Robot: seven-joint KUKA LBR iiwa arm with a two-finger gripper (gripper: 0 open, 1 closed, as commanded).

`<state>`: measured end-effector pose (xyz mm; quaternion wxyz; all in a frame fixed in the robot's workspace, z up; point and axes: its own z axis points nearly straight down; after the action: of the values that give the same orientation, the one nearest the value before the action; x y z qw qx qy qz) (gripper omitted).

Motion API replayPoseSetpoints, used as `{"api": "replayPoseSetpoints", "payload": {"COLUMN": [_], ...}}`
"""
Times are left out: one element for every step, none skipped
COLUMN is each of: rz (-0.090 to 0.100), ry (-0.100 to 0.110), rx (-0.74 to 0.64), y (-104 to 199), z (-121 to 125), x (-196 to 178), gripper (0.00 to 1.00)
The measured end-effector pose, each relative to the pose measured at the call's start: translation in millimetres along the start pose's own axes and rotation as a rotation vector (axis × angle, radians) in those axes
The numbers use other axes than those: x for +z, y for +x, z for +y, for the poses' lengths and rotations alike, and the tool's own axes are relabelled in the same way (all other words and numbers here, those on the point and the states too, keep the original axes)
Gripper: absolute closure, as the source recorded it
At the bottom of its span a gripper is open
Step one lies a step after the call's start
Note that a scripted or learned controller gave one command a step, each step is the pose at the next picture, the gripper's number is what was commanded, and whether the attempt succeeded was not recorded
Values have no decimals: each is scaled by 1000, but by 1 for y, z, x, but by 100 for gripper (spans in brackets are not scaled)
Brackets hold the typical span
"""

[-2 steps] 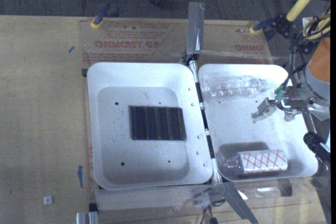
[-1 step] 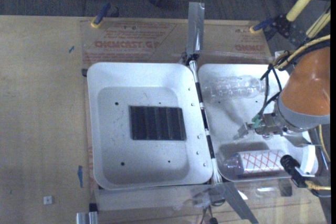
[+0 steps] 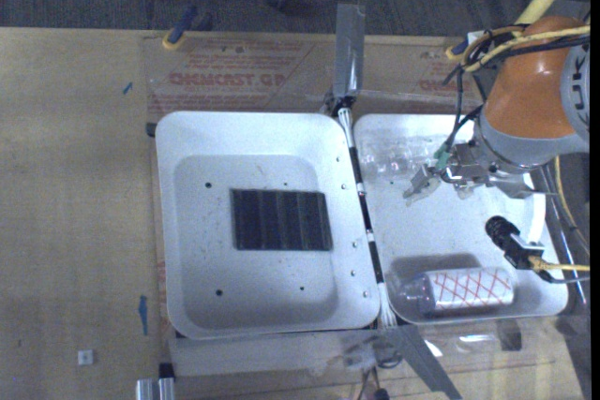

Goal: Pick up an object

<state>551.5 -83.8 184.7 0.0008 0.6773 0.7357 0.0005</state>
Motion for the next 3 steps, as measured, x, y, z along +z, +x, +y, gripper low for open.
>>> {"api": "replayPoseSetpoints", "payload": {"rz": [-1,8,0], "ry": [0,5,-36], "rx": [75,-26,-103], "y": [-27,-90,-92], "z": [67,87,105], "x": [27,40,41], "gripper": [0,0,0]}}
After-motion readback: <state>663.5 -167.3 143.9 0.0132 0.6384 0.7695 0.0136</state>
